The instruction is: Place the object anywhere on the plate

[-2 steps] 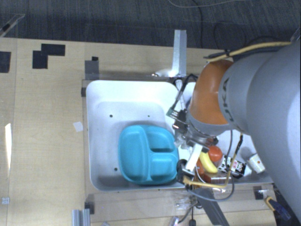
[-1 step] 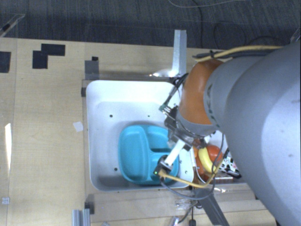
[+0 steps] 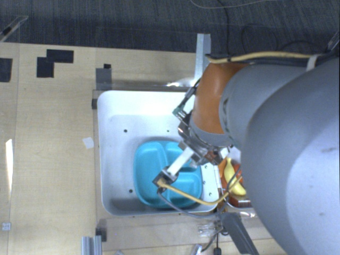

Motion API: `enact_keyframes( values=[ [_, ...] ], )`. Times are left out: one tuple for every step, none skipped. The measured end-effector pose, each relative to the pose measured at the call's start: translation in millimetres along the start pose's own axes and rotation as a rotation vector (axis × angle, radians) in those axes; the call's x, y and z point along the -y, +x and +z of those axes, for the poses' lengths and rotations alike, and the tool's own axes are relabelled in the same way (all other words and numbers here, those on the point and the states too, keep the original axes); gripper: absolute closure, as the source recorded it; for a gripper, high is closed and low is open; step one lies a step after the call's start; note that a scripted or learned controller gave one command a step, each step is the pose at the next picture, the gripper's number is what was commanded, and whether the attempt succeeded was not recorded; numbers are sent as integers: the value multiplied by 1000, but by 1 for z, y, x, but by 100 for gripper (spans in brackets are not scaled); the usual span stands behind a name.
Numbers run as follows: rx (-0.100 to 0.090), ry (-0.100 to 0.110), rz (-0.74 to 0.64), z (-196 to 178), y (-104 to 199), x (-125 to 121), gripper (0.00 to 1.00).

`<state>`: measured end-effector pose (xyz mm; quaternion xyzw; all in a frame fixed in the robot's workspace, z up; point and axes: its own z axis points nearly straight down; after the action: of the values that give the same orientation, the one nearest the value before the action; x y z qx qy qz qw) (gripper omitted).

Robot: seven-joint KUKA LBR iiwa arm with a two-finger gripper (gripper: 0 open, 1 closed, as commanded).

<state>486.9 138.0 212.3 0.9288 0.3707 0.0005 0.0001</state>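
The pale wooden bench (image 3: 48, 153) carries black block-shaped marks (image 3: 53, 61) at its far left. To their right sits the left white bin (image 3: 114, 142), and a blue, rounded-square plate (image 3: 149, 163) with moulded compartments lies in its near right part, close to the near wall. The gripper (image 3: 211, 154) hangs over the plate's right edge, below the orange band (image 3: 210, 102); whether its grasp is spread or closed cannot be told. Just right of the rim between the bins (image 3: 211, 182), a yellow object (image 3: 235, 180) with an orange-red patch lies in the right bin, off the plate and partly hidden. The grey arm (image 3: 287, 142) covers the right side.
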Motion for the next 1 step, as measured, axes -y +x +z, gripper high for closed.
enact_keyframes(
  values=[
    [2,2,264,71,-2,-1,100]
  ],
)
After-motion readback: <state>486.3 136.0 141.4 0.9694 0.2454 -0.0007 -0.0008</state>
